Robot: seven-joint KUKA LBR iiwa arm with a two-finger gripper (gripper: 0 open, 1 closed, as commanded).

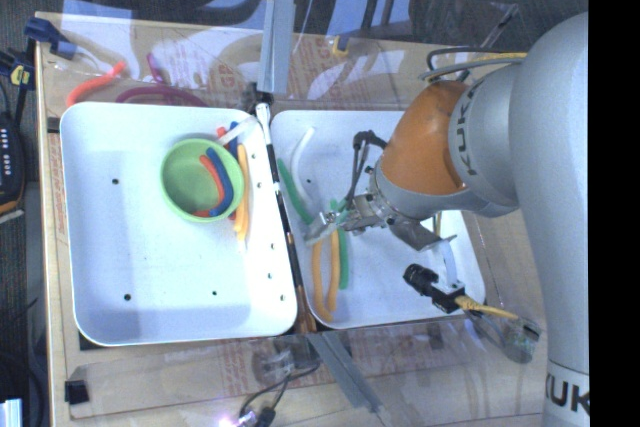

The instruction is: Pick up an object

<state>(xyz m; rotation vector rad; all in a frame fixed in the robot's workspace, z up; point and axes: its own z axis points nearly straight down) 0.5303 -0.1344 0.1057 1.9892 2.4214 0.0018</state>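
Observation:
My gripper (326, 221) hangs low over the left part of the right bin (400, 310), reached in from the right. Just under it lie a green strip (343, 263) and an orange curved strip (322, 281), side by side and running toward the bin's front. Another green strip (291, 191) slants along the bin's left wall, and a white stick (300, 151) lies behind it. Nothing is seen held in the gripper.
The left bin (120, 265) holds a green bowl (190, 180) with red and blue curved pieces inside, and an orange stick (241, 210) leaning at its right side. Red tubing (150, 96) lies on the bench behind the bin.

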